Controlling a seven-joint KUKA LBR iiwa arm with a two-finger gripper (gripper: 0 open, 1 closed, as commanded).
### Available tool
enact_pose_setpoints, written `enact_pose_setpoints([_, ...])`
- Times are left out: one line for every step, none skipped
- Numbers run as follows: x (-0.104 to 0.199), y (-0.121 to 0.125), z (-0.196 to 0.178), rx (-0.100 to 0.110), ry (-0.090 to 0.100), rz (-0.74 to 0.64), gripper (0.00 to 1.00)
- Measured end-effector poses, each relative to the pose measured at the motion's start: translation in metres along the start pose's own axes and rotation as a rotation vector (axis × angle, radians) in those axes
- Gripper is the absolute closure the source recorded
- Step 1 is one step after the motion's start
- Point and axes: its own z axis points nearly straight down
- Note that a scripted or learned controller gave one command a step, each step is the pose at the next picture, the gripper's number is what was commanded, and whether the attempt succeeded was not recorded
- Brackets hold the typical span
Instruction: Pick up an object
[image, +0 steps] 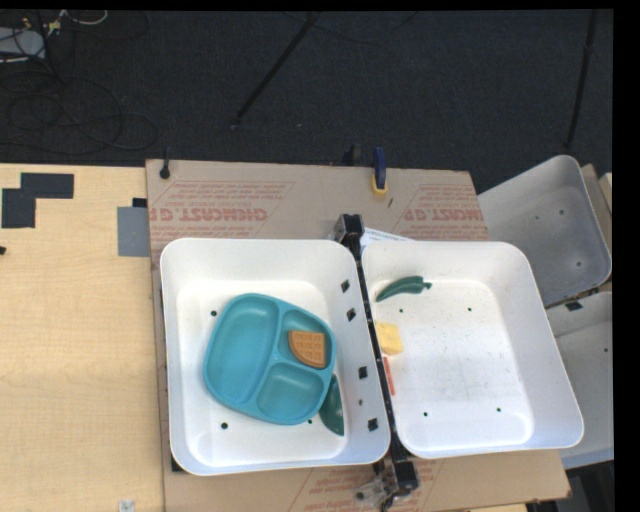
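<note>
In the left bin (190, 270) lies a teal divided plate (262, 358), and an orange-brown waffle piece (310, 347) rests in its right compartment. A dark teal object (333, 406) pokes out from under the plate's lower right edge. The right bin (520, 290) holds a green pepper-like item (400, 288) near its upper left, a yellow piece (388, 339) against the left wall, and a small orange-red sliver (389, 376) just below it.
The two bins sit side by side on a cardboard sheet (300, 200), joined by a black divider (362, 340). A blue clamp (379, 170) holds the cardboard's far edge. A grey metal plate (560, 215) stands at the right.
</note>
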Motion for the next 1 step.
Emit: enact_pose_setpoints([0.0386,-0.0345,0.1246,0.014,0.005,-0.003,1.0])
